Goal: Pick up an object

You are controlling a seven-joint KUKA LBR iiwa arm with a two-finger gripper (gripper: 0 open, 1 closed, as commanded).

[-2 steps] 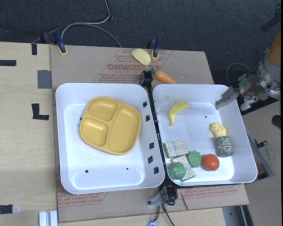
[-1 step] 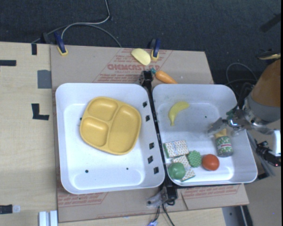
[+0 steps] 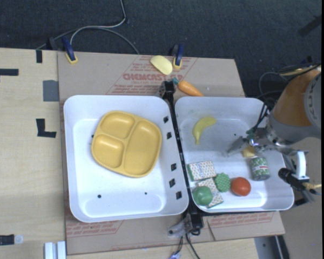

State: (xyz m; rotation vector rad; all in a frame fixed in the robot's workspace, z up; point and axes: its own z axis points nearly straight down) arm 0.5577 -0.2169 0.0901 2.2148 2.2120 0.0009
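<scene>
Over the right side of the right bin (image 3: 270, 108), the gripper (image 3: 247, 144) hangs low above the white floor; from this angle I cannot tell whether its jaws are apart or together, and nothing can be seen clamped in it. A small yellowish piece (image 3: 250, 152) lies just beside it on the near side, though I cannot tell if the two touch. Just nearer again a small can with a green label (image 3: 259, 168) stands upright. A yellow banana (image 3: 203, 127) lies to the left of the gripper, apart from it.

Along the bin's near side sit a red tomato (image 3: 240, 186), a green leafy piece (image 3: 222, 182), a green round fruit (image 3: 203, 195) and a patterned flat packet (image 3: 202, 170), all close together. The grey arm with its orange band (image 3: 292, 104) comes in from the right.

A yellow divided plate (image 3: 126, 143) lies in the left bin (image 3: 75, 144), well apart from the gripper. Beyond the bins, on the brown cardboard sheet (image 3: 129, 74), lie an orange carrot (image 3: 190, 88) and a pale yellow piece (image 3: 162, 65), with a blue clamp (image 3: 70, 53) at the far left corner.
</scene>
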